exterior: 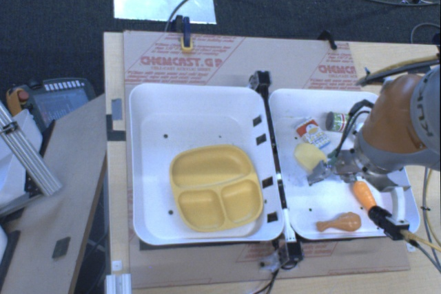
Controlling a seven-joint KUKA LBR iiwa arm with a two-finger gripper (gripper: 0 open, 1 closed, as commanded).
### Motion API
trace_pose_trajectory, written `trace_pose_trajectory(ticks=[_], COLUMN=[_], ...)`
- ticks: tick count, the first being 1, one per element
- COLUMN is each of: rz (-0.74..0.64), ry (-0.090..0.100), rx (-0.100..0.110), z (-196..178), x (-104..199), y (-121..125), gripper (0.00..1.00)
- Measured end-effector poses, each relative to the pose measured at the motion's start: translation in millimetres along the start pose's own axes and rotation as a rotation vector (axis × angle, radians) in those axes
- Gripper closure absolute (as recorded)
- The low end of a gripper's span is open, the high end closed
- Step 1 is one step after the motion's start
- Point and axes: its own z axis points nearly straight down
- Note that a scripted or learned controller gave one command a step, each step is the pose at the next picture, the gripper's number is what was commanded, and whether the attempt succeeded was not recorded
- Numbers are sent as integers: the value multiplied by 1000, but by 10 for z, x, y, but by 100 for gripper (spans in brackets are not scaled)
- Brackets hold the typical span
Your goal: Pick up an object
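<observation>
- The hand sits low in the right bin, touching the yellow block at its ten o'clock.
- Whether it pinches anything cannot be told.

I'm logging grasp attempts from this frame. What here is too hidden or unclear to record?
- Claw: small and blurred in the camera view; open or shut unclear.
- Pale yellow block: whether the claw touches it is unclear.
- Small green-labelled can: partly behind the arm's cables.
- Red-and-white packet: print too small to read.

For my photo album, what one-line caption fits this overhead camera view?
Robot arm's hand reaches into the right bin beside a yellow block, while a yellow divided tray sits in the left bin.
</observation>
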Motion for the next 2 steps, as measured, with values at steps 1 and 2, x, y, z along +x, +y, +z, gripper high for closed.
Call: trace_pose_trajectory(ticks=[1, 2], rz=[1, -4], ry=[-2, -3], rx=[-6, -11], z=[-134, -714], x=[-11, 17], y=[16, 125], gripper=[100, 100])
